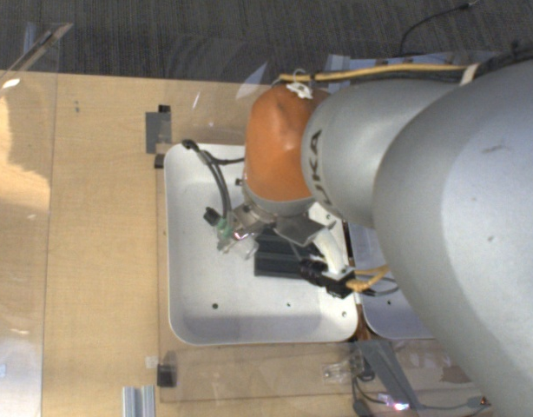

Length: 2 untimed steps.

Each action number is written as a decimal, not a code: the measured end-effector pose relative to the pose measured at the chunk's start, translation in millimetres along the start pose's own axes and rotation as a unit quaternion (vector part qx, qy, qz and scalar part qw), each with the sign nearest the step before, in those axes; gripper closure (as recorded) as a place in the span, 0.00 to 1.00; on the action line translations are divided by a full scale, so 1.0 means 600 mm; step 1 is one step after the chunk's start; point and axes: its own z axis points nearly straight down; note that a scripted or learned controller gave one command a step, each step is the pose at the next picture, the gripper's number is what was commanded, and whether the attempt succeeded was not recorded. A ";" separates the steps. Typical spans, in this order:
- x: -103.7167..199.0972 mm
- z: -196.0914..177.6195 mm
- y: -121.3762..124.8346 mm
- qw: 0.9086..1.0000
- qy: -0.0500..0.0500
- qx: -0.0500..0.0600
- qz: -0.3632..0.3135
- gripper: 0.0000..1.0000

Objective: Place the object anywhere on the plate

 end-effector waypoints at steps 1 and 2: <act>-0.007 -0.191 0.095 0.989 -0.002 -0.002 -0.148 1.00; -0.051 -0.011 0.177 0.952 -0.001 -0.001 -0.305 1.00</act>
